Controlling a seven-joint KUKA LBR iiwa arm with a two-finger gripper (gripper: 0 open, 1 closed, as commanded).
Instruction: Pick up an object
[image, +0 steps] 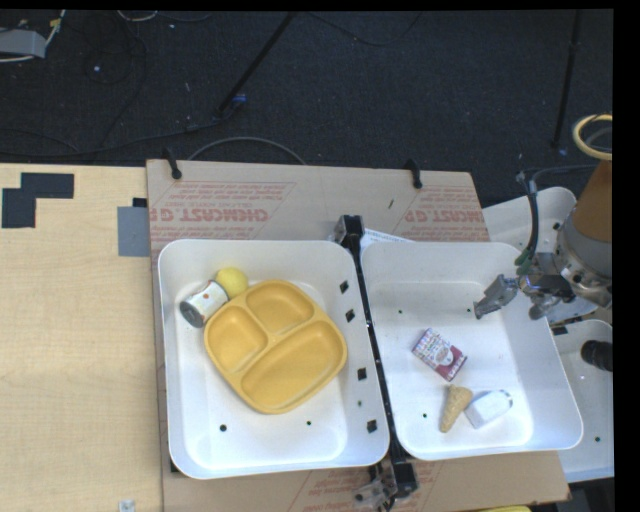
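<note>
With nothing between the fingers, gripper (520, 297) hovering over upper right part of right bin (420, 445), near its far-right wall. Jaws spread wide: one dark finger reaching left, the other nearer the wrist, clear gap between. Arm (595, 225) entering from right edge, orange band visible above wrist.

Contents, right bin: small pink-and-white packet (438, 354) lying flat near centre; tan cone (455, 407) toward near edge, tip pointing to front; white block (488, 408) just beside cone on its right, possibly touching, hard to tell. All three well below and left of gripper.

Contents, left bin (190, 445): yellow divided plate (276, 345) taking up the middle; small grey can (203, 303) on its side at plate's upper-left rim; yellow ball (232, 281) just beside can, against plate edge.

Step judged: approach, pre-grasp. No target contacted, no object lifted. Task barely begun.

Next move, as judgement: nearest candidate is packet, though flat and low, so needs fingers straddling its short side and a descent right to bin floor. Cone and block sit close together; risk of nudging one while closing on the other. Requires shift left and toward front, then descent, then closing.
</note>
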